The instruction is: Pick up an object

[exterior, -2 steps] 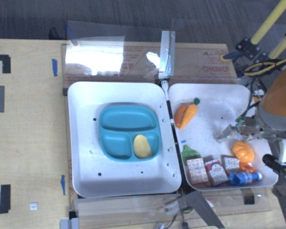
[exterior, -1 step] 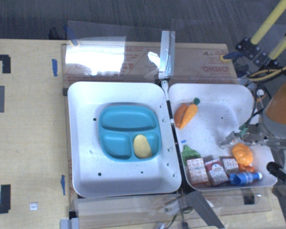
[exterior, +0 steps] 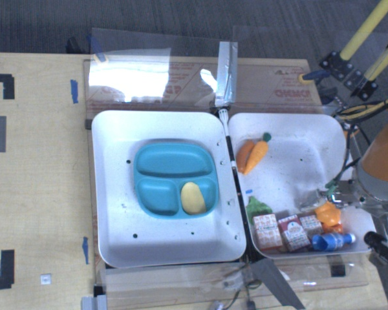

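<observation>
Two shallow white bins are sitting side by side on a wooden bench, seen from above at a slant. The left bin (exterior: 110,173) is holding a blue divided tray (exterior: 171,163), and a yellow lemon-shaped toy (exterior: 193,197) is lying in the tray's near right compartment. The right bin (exterior: 291,141) is holding the loose objects. An orange toy carrot (exterior: 253,154) with a green tip is lying tilted at the bin's far left, beside the wall between the bins. Along the near edge, from left to right, a green leafy toy (exterior: 257,206) is lying next to two small red and white cartons (exterior: 281,230) with print too small to read, an orange piece (exterior: 328,214), and a blue bottle (exterior: 328,241) on its side.

The arm (exterior: 379,163), grey with an orange band, is reaching in from the right. Its gripper (exterior: 331,196) is hanging low at the right bin's near right, just above the orange piece; whether it is spread or pinching anything cannot be told.

A clear plastic sheet (exterior: 129,76) is catching glare behind the bins. Red printed lettering on the cardboard (exterior: 291,90) behind the right bin is appearing upside down and unreadable.
</observation>
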